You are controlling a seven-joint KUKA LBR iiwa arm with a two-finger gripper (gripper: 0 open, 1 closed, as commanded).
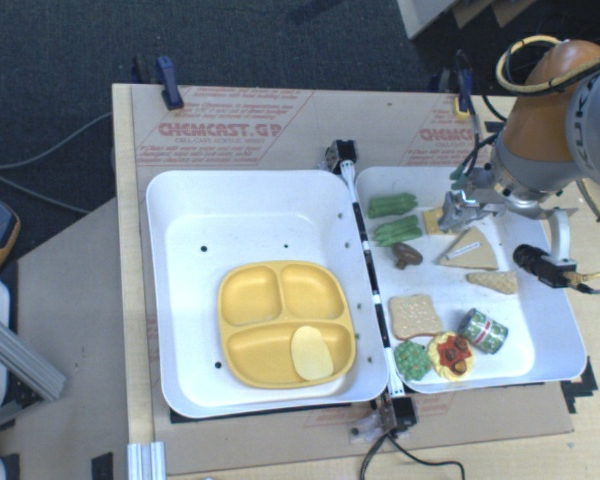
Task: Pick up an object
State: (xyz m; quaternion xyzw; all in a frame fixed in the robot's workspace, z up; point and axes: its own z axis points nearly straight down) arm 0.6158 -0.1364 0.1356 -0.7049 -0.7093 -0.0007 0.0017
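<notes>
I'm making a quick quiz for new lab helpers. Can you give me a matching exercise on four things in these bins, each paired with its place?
Things:
1. yellow divided plate
2. slice of bread
3. green can
4. gripper

Places:
A. right bin, near its front right
B. left bin
C. right bin, beside the middle divider
D. above the back of the right bin

Pairs: 1-B, 2-C, 3-A, 4-D

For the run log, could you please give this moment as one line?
hand: above right bin, near green pickles | grasp: unclear | yellow plate: left bin
</notes>
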